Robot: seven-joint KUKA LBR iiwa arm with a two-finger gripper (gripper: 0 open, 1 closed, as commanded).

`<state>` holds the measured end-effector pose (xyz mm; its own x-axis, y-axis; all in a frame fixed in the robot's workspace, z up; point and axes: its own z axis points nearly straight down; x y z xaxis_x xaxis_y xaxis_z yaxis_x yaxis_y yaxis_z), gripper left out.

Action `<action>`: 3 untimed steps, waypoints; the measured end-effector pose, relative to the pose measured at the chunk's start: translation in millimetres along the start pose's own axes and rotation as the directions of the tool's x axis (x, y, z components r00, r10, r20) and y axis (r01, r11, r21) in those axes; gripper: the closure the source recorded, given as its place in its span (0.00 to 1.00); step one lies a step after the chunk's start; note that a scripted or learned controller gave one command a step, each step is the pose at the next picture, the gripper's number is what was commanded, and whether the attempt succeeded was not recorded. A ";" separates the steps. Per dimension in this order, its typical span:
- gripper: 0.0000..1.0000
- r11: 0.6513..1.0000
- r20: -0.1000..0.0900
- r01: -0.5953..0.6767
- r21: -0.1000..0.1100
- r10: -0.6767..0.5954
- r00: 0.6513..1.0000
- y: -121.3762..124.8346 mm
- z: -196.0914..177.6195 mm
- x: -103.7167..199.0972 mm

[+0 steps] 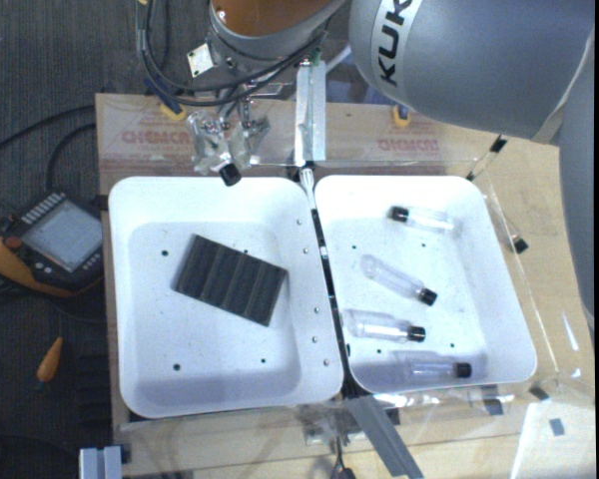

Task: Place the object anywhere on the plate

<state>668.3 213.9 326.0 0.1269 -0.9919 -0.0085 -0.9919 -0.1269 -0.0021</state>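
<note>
Four vials in rt bin

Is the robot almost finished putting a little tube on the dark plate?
Not quite. The gripper hangs above the back edge of the left white bin, with a small clear tube with a black cap at its tip. The ribbed dark grey plate lies bare. Four more clear tubes remain in the right white bin. Left: lowering the tube onto the plate.
</note>
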 end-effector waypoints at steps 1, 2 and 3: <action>1.00 0.852 0.001 0.524 -0.001 -0.524 0.852 3.2 -108.5 2.9; 1.00 0.342 0.005 0.940 -0.001 -0.940 0.342 -1.7 -106.9 -16.2; 1.00 0.753 0.003 0.658 -0.004 -0.658 0.753 -2.6 -107.3 -21.4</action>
<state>668.0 234.5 433.5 0.7479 -0.6638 -0.0078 -0.6638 -0.7479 -0.0028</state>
